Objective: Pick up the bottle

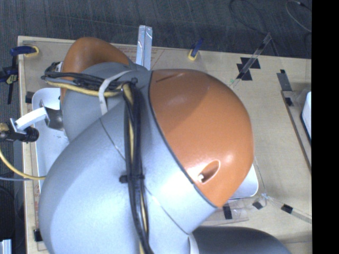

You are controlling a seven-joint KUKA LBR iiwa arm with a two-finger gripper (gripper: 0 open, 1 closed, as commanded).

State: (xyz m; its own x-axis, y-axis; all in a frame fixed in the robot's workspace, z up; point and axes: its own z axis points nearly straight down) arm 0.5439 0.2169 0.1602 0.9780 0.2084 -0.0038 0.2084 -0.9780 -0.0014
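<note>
The hand [46, 116] is at the far left end of the arm [100, 194], where a white tab and a bit of grey metal stick out from under the wrist. So little of it shows that I cannot tell whether it is open or closed, or whether anything is in it. It sits over the left bin [40, 97], of which a strip of white rim shows beside it. Just above it a bundle of black and yellow cables [85, 81] crosses the wrist, tied with a white strap, and a black cable [132, 168] runs down the grey casing. To the right swells the orange band [201, 136], close to the camera, and a white corner of the right bin [251, 186] shows at its lower edge. The arm covers both bins, so I cannot tell where the bottle lies. The bench [270, 126] lies bare and pale at the right, with black tape marks [248, 66] and a blue clamp [195, 49] near its far edge.
</note>
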